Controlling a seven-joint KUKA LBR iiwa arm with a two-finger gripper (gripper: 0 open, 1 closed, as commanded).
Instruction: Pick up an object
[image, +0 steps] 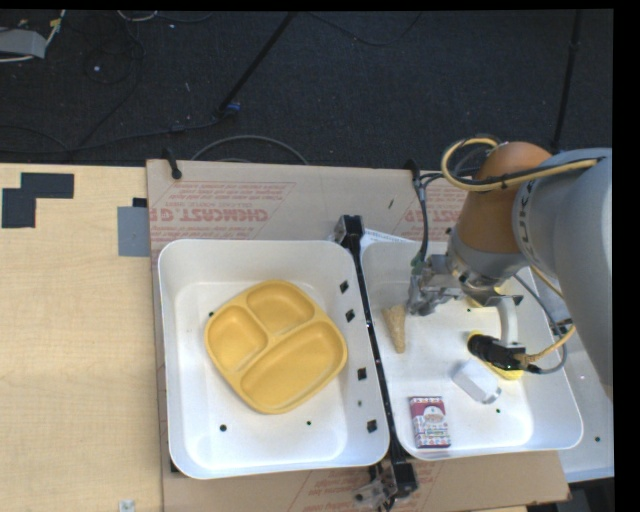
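My gripper (424, 298) hangs low over the upper left part of the right bin (555, 425), and the arm comes in from the right. A tan cone-shaped piece (397, 328) lies just below and left of the gripper, close to the bin's left wall; I cannot tell whether they touch. A small red and white box (429, 420) lies flat near the bin's front edge. A pale grey block (473, 381) rests right of the middle. Nothing is visibly held.
The left bin (185, 300) holds a yellow divided plate (276, 345) at its middle. A black divider (364, 330) runs between the two bins. Brown cardboard (250, 205) lies behind the bins and a wooden benchtop (70, 350) lies to the left.
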